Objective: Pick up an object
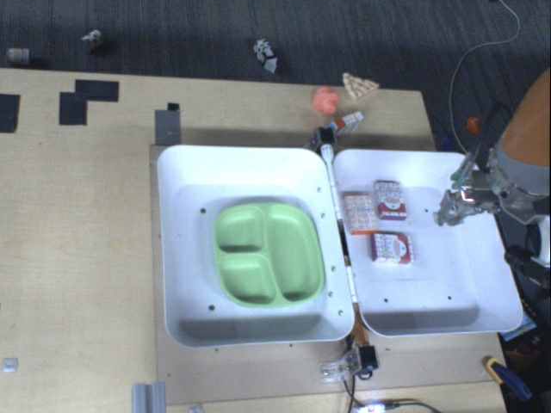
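Three small cartons lie in the right bin (448,274): a pale pink one (359,212) by the bin's left wall, a red and white one (389,200) just right of it, and another red and white one (392,248) nearer the front. My gripper (451,210) hangs over the right part of that bin, roughly a carton's length to the right of them, touching none. Nothing shows between its tips.
The left bin (250,166) holds a green three-compartment tray (268,253). Behind the bins on the bench lie a pink ball (325,100), a wedge-shaped toy (360,85) and a small marker (346,124). Cables trail at the bins' front edge.
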Tool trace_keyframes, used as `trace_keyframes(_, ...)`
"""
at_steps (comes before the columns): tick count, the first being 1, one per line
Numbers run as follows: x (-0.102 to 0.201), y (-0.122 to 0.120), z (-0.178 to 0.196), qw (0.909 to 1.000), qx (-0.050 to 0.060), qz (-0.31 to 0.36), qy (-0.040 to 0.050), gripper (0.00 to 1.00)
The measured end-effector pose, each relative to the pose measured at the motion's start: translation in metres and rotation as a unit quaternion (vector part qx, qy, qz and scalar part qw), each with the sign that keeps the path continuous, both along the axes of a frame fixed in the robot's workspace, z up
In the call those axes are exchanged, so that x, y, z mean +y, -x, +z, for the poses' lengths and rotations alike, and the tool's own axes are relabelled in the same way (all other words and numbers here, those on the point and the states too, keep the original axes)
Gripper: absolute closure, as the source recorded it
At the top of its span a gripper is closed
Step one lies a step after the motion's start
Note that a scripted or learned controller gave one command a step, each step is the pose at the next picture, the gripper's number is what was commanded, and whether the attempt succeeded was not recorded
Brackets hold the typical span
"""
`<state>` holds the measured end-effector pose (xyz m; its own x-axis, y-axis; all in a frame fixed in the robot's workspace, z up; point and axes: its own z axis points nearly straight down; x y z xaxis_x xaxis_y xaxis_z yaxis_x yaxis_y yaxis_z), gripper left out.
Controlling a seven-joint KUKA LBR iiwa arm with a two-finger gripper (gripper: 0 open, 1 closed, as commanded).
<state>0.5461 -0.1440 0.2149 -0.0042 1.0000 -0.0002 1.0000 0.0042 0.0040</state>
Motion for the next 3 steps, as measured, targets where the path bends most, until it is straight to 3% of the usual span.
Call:
trace_keyframes(1,0.0,0.0,0.0,1.0,0.0,0.0,0.0,0.0)
trace_keyframes(2,0.024,-0.003,-0.117,1.0,-0.005,-0.001,0.0012,0.0)
trace_keyframes(3,0.025,-0.005,-0.106,1.0,-0.006,0.0,-0.0003,1.0)
